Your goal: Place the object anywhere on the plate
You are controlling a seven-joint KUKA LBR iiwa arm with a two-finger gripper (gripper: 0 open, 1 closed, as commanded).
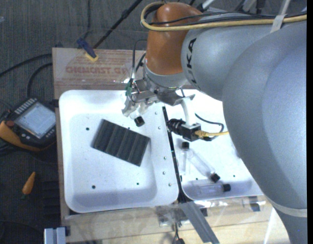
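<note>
The small black piece (139,120) sits just under the tip of the pincer (133,109), over the far part of the left bin (75,156) and near the wall it shares with the right bin. It is too small to tell whether it is pinched or just lies on the bin floor. I also cannot tell whether the pincer is spread or pressed together.

The main risk, as I judge it, is that the piece is not held at all, so the arm would travel and release nothing. Being so small, a weakly held piece could also slip out short of the plate (120,142). If it does land there, it could roll along the ribs and off the edge.

The left bin holds the plate, a dark ribbed slab lying flat and askew near the middle, close to the piece but apart from it. The right bin (222,159) holds clear tube-like pieces with black ends (215,177); what they are I cannot make out.
</note>
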